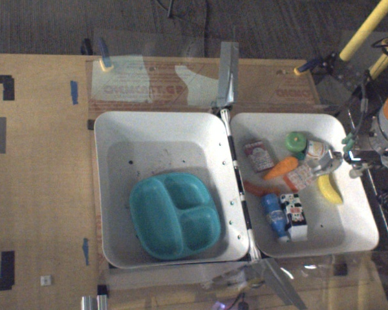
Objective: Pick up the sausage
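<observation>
Nearest the camera sits one teal three-compartment plastic tray (174, 215), alone in the left white bin (116, 134), bare floor beyond it. Right of that tray, the right white bin (355, 234) holds one blue bottle (273, 216) touching one black-and-white carton (295, 215). Beyond those, the one reddish sausage (257, 188) lies by the divider, under an orange carrot (281, 168). One yellow banana (330, 189), one pink packet (258, 155), one green round piece (296, 141). The gripper (323, 163) hangs above the cluttered middle; how its fingers stand, I cannot tell.
</observation>
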Motion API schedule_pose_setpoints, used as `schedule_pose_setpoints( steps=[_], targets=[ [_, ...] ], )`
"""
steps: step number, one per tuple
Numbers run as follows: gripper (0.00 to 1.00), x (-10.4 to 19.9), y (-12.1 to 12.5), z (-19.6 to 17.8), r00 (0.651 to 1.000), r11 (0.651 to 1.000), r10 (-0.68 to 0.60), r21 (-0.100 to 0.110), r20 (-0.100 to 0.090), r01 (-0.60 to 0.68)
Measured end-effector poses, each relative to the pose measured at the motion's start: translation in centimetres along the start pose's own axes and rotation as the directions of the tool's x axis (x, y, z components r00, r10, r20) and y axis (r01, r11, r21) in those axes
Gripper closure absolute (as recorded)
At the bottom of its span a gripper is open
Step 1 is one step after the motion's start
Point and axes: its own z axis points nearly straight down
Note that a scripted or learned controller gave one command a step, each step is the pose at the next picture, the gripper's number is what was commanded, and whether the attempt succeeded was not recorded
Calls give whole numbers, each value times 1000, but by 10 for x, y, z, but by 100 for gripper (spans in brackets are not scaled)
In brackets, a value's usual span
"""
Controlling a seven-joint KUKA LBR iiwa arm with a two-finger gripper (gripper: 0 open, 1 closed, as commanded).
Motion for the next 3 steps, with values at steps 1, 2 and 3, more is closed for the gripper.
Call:
schedule_pose_setpoints(
  steps=[1, 2, 3],
  targets=[
    [0, 49, 13, 147, 989, 989, 148, -10, -1, -148],
    [100, 46, 12, 139, 988, 988, 155, -9, 1, -155],
    [0, 46, 12, 139, 988, 988, 156, -9, 1, -156]
  ],
)
